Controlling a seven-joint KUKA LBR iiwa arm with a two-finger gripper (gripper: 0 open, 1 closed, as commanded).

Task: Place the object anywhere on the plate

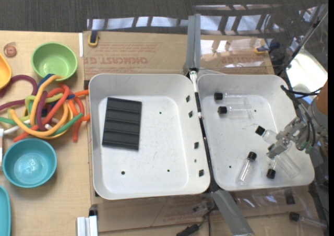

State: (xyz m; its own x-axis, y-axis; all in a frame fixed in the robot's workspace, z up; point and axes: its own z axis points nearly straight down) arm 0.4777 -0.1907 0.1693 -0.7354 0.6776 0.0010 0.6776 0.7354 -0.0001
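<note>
Far left of the jaws, on the wooden desk [42,36], sit a green bowl [54,61], a tangle of coloured cords [49,108] and a teal bowl [29,162]. An orange item and a pale blue item are cut off by the frame at the left edge; neither can be identified.

Left bin [148,180]: one black ribbed plate [122,124] lies flat toward its left side — well apart from the jaws, the full width of the divider and most of the right bin between them. Nothing rests on the plate.

Right bin [235,81]: clear vials with black caps, all lying on the floor. Two vials [232,103] lie near the far wall, up and to the left of the jaws. One vial [264,133] lies just left of the jaws, cap end away from them. One vial [246,167] lies below and to the left, tilted. One vial [279,169] lies just below the jaws, its clear body near the bin's right wall.

The jaws [276,148] are low over the right side of this bin, pointing left, the grey wrist and cables behind them at the right edge. Whether the jaws are apart or together cannot be told — the metal parts blur into the clear glass around them. No vial is seen between them.
</note>
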